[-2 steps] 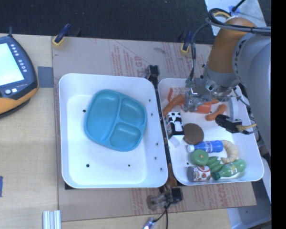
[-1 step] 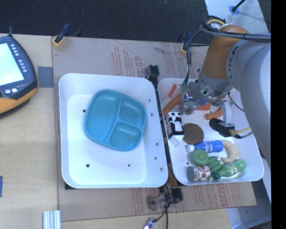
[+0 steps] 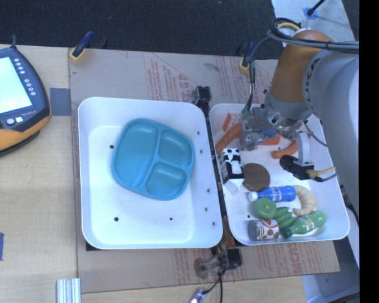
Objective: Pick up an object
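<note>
Approach step: claw [image 3: 259, 133] hangs low in the right bin [image 3: 341, 229]; orange carrot pieces [image 3: 230, 134] lie just beside it. Fingers are blurred, perhaps spread—cannot tell. Next: descend and close squarely.

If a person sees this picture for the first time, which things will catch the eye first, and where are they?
The big blue divided plate lies alone in the left bin, very bright against the white. The grey arm with its orange band reaches in from the right, and its gripper is low over the far end of the right bin. That bin's near end holds a crowd of small toys, such as a brown cookie.
</note>
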`<action>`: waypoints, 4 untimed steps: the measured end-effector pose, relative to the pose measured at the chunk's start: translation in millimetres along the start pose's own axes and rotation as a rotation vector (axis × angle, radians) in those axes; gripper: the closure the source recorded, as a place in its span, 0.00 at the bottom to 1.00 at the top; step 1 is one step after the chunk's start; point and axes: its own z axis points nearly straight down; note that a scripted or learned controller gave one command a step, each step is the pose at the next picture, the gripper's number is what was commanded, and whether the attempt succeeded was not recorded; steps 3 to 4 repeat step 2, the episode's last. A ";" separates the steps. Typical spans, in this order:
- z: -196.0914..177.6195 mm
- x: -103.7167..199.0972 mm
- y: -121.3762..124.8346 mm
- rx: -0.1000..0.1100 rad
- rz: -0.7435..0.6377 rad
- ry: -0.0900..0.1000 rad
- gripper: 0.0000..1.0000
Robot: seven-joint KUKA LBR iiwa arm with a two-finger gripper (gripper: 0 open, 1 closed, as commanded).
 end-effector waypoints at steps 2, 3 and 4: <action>-11.1 -0.8 -0.1 0.001 -0.003 -0.001 1.00; -11.1 -0.8 -0.1 0.001 -0.003 -0.001 1.00; -11.1 -0.8 -0.1 0.001 -0.003 -0.001 1.00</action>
